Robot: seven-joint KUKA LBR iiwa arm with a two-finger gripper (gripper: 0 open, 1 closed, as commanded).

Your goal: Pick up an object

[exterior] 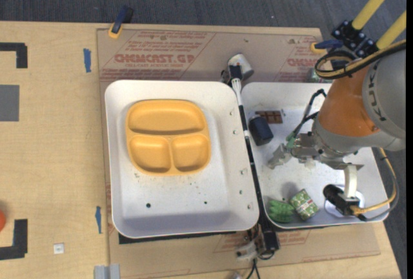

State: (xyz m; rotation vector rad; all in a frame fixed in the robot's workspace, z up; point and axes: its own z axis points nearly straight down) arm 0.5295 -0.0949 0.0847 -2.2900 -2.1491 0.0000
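The arm is reaching in over the right bin (381, 206), its orange band sitting above the wrist, and the hand (282, 156) is hanging low near the middle of that bin; whether it is released or clenched I cannot tell, since the wrist is covering much of it from this angle, and nothing is visibly sitting in its grasp. Candidate things are lying around it in the same bin: a dark blue object (261, 131) toward the far-left corner, a small brown bar (273, 117) just behind that, and a green crumpled packet (303, 203) with a darker green item (279, 209) beside it near the front edge. The left bin (122, 194) is carrying a yellow divided tray (169, 135). Judging by this, the arm is working through the approach step, with no pick made yet. The next move is likely calling for settling on one thing, perhaps the dark blue object, which is lying nearest the hand, centring over it, and descending squarely so that it is not nudging the thing against the bin wall.
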